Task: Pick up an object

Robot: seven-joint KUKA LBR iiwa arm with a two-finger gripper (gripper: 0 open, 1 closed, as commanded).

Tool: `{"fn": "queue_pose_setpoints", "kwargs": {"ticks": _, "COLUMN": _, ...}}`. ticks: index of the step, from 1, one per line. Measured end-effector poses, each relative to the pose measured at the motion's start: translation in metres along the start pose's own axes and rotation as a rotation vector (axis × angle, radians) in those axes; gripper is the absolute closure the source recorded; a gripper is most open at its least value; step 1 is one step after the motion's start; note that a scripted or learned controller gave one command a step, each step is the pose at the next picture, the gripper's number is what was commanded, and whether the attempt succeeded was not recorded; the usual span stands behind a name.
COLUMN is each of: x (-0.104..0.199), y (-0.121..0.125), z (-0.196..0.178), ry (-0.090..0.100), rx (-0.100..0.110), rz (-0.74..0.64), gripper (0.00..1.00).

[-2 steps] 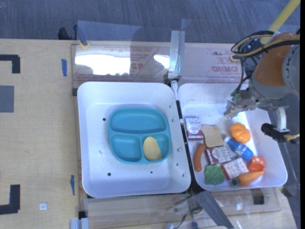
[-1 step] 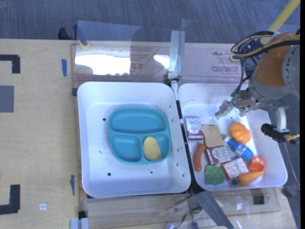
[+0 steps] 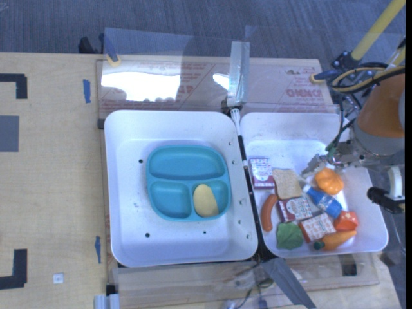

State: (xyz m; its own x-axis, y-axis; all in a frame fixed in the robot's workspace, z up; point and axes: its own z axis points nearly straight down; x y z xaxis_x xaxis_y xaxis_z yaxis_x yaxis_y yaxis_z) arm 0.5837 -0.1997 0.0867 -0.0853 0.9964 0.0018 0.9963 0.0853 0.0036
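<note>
My gripper (image 3: 320, 164) hangs low over the right bin (image 3: 290, 131), just up and left of an orange fruit (image 3: 329, 181). The grey arm with its orange band (image 3: 385, 111) reaches in from the right. Below the gripper lie a tan cracker (image 3: 287, 183), a blue packet (image 3: 326, 202), two red-and-white packets (image 3: 297, 208) (image 3: 317, 226), a red sausage (image 3: 268, 212), a green piece (image 3: 289, 235), a carrot (image 3: 335, 240), a red piece (image 3: 346, 221) and a small pink box (image 3: 260, 171). Nothing shows held in the gripper.
The left bin (image 3: 122, 172) holds a blue divided tray (image 3: 187, 166) with a yellow potato-like piece (image 3: 205, 200) in its lower right compartment. A clear plastic sheet (image 3: 161, 76) lies behind the bins. Cables (image 3: 351, 76) hang at the back right.
</note>
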Motion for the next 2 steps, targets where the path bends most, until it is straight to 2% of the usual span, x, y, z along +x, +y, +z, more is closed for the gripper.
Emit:
{"fn": "queue_pose_setpoints", "kwargs": {"ticks": 1, "x": -0.002, "y": 0.002, "z": -0.012, "ry": -0.004, "rx": -0.006, "rz": 0.003, "gripper": 1.0}}
{"fn": "queue_pose_setpoints", "kwargs": {"ticks": 2, "x": -0.02, "y": -0.035, "z": -0.001, "ry": -0.003, "rx": -0.001, "rz": 0.062, "gripper": 1.0}}
